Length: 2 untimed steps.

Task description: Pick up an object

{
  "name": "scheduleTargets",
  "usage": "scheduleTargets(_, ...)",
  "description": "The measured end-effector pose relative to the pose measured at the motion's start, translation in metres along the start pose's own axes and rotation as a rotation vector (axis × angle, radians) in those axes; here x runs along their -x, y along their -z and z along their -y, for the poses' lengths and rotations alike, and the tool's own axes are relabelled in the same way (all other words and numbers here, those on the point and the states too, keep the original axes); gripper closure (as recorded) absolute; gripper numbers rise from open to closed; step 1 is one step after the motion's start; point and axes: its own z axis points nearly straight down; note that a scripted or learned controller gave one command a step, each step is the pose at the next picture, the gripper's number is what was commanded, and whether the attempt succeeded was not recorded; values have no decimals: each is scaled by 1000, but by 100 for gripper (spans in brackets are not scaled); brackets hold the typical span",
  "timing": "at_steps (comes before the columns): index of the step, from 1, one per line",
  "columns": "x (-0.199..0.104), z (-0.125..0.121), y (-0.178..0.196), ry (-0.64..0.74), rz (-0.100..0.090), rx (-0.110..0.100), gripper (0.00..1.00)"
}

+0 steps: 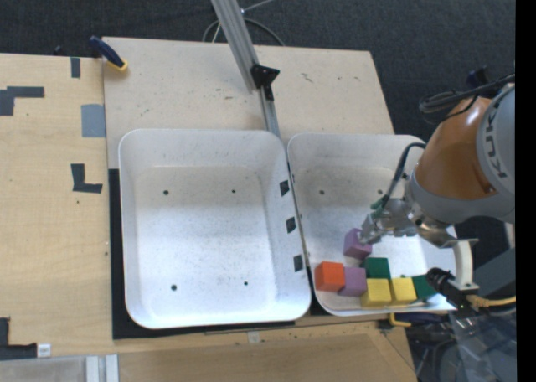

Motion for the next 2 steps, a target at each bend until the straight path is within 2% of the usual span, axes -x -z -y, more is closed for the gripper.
scheduleTargets(1, 61, -30, 33, -4, 6, 7, 100)
scheduleTargets(2, 40, -80, 24, 4, 1, 5, 100)
